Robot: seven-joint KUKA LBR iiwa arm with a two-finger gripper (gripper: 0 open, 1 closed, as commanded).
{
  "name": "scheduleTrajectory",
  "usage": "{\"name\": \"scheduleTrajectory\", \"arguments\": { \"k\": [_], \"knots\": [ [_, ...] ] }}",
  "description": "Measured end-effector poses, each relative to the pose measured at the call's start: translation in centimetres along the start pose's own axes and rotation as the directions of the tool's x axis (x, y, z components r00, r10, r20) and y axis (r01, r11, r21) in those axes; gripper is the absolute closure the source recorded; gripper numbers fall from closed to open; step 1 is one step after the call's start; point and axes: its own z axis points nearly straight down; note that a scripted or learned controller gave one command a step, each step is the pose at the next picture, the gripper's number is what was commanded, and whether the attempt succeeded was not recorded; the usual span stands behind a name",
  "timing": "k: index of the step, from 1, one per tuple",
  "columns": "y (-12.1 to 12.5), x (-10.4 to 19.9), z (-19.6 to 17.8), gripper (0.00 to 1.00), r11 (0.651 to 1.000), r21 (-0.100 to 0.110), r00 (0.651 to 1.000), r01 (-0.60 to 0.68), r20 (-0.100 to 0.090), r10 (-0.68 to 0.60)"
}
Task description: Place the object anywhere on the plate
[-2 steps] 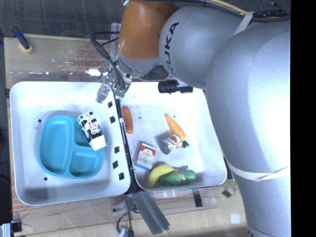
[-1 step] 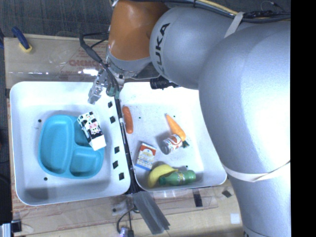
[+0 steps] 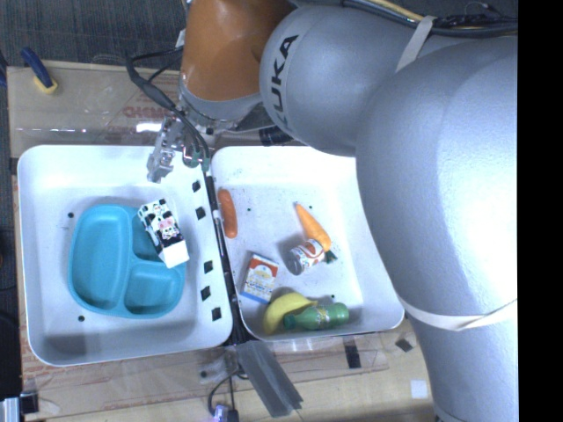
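Milk carton (image 3: 164, 231) lies on blue plate's (image 3: 101, 262) right edge

Even, soft overhead light is washing both of my white bins (image 3: 53, 323) bright. My big grey arm (image 3: 440, 192) is catching broad pale highlights and casting a faint shadow over the right bin's (image 3: 374, 297) far corner. Glare is streaking the clear sheet (image 3: 106, 121) behind. Everything is looking slightly soft and grainy.
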Motion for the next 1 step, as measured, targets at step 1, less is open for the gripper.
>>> {"name": "scheduleTrajectory", "arguments": {
  "k": [1],
  "knots": [
    [1.37, 0.07, -0.17, 1.00, 0.979, -0.001, 0.979, 0.202, 0.003, -0.202]
  ]
}}
